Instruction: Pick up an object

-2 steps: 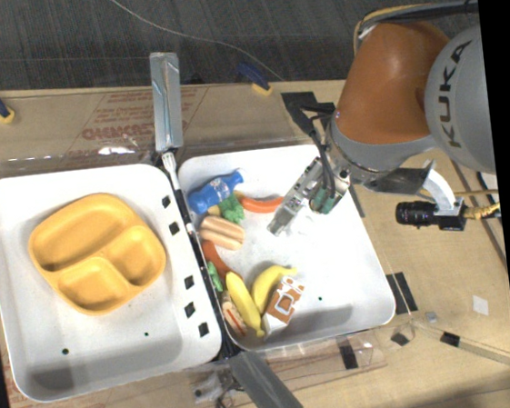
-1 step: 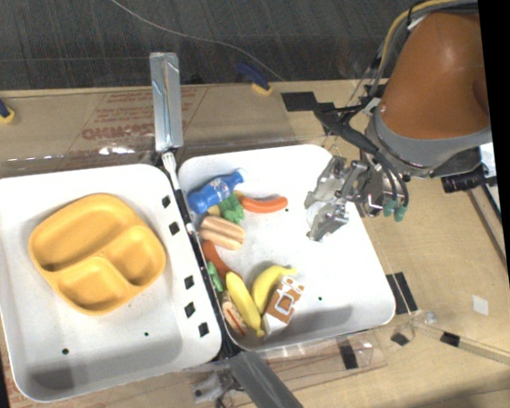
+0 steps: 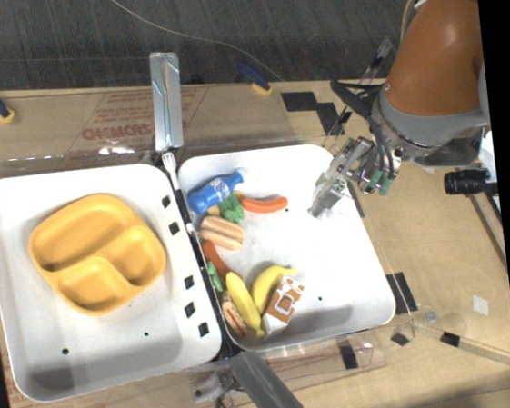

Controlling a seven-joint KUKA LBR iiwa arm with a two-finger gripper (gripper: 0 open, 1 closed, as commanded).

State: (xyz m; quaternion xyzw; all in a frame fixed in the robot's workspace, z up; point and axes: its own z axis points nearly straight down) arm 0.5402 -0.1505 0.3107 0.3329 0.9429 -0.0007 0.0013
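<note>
On the bench [image 3: 445, 268], two shallow white bins sit side by side. Nearest the camera, in the right bin [image 3: 336, 276], a pile of toy food crowds the side by the divider: two yellow bananas [image 3: 258, 291] lie together, with a small orange-and-white carton [image 3: 285, 300] touching them and a sandwich-like piece [image 3: 234, 320] at the near wall. Just behind these rests a hot dog in a bun [image 3: 222, 233], then a green leafy piece [image 3: 232, 211] and an orange-red sausage [image 3: 265, 204], and farthest back a blue bottle [image 3: 214, 193] lying on its side. The left bin [image 3: 35, 361] holds one item, a yellow divided tray [image 3: 96, 251], set toward its far half. The gripper [image 3: 330, 192] hangs over the far right part of the right bin, well apart from the food pile; its fingers look slightly parted and have nothing between them.
</note>
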